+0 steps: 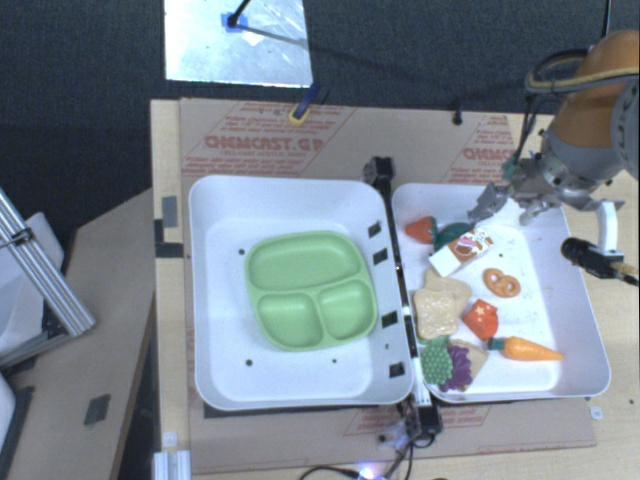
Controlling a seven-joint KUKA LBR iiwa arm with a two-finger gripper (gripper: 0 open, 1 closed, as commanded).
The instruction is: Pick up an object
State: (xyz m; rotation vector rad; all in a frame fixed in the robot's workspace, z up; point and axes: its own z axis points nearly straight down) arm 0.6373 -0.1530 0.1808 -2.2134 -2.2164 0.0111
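Observation:
The right bin [570, 298] holds several toy foods. Among them are a red piece [421, 230], a teal piece [455, 234], a white carton with a red label [462, 251], a pretzel [501, 284], a slice of bread [441, 305], a red fruit [481, 319], a carrot [530, 348] and purple grapes [460, 366] beside a green bunch [435, 360]. My gripper [507, 206] hangs over the bin's far part, just right of and above the carton. It is open and nothing sits between its fingers.
The left bin [215, 258] holds a green divided plate [308, 288]. A black ridge [392, 268] separates the two bins. A black fitting on the arm [588, 256] juts over the right bin's right rim. A silver sheet [238, 28] lies beyond the bench.

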